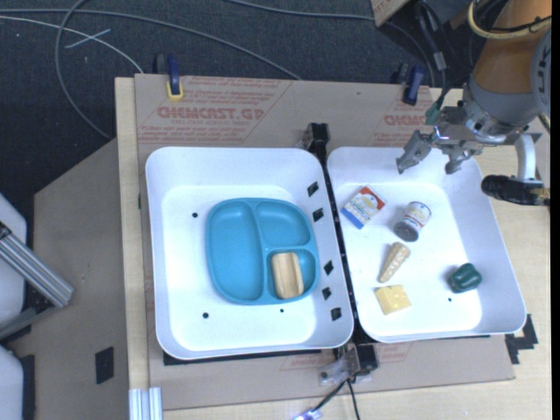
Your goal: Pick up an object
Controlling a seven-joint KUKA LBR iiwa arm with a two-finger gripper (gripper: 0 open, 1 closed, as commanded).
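My gripper (pixel 432 160) hangs over the far edge of the right bin (pixel 499 261), its two fingers spread open with nothing between them. Below it in that bin lie a small red and white packet (pixel 363 206), a little tin can (pixel 412 220) on its side, a pale cone-shaped wedge (pixel 393 261), a yellow cheese block (pixel 392 299) and a dark green lump (pixel 465 277). The packet and the can are nearest the gripper, a short way toward the front.
The left bin (pixel 175 191) holds a blue divided plate (pixel 245 252) with a tan bread roll (pixel 286 274) in its front right compartment. Black clips line the seam between the bins. Blue clamps sit at the bench's far edge, and cables trail behind.
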